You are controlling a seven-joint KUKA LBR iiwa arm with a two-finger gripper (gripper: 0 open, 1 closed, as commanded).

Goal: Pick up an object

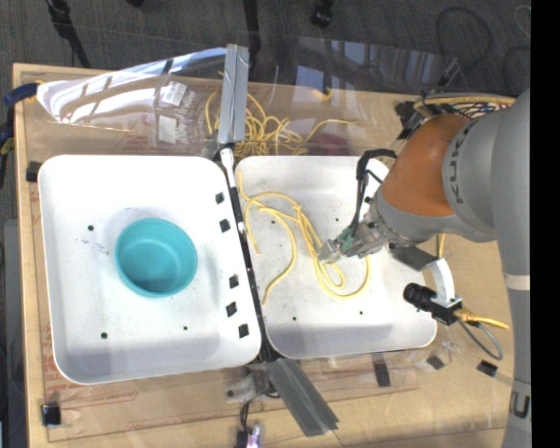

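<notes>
Low over the right white bin (289,339), the hand (341,247) meets the looping yellow cord (294,222) toward three o'clock, probing for purchase, grip state unclear.

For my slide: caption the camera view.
Hand low over yellow cord in right bin; teal bowl in left bin.

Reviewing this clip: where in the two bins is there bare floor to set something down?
Left bin: bare all around the teal bowl, widest along the near wall. Right bin: bare strip along the near wall; the middle is crowded by the yellow cord and the gripper.
</notes>
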